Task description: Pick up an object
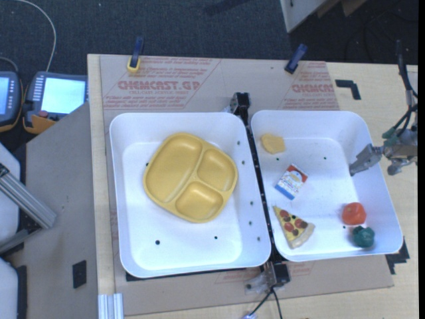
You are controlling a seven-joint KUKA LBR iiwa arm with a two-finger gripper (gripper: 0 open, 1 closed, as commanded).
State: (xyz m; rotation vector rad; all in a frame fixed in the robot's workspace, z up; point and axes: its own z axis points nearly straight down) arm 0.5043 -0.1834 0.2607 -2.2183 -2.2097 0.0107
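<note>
You have one fixed camera above the bench (372, 85), looking down at a slant on both white bins (126, 198) — far enough back, it seems, to take in floor beyond.

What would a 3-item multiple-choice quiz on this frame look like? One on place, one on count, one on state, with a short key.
1. Where does the yellow divided plate lie?
A. in the left bin
B. in the right bin
C. on the bench outside the bins

2. How many loose things lie in the right bin?
A. two
B. five
C. eight

3. What is the state of the pizza slice toy?
A. lifted by the gripper
B. lying flat on the bin floor
C. standing on the plate

Key:
1 A: the plate rests on the floor of the left bin.
2 B: a yellow piece, a small carton, the pizza slice, a red-orange ball and a dark green thing.
3 B: it lies near the bin's front left corner, far from the gripper at the right wall.
</note>
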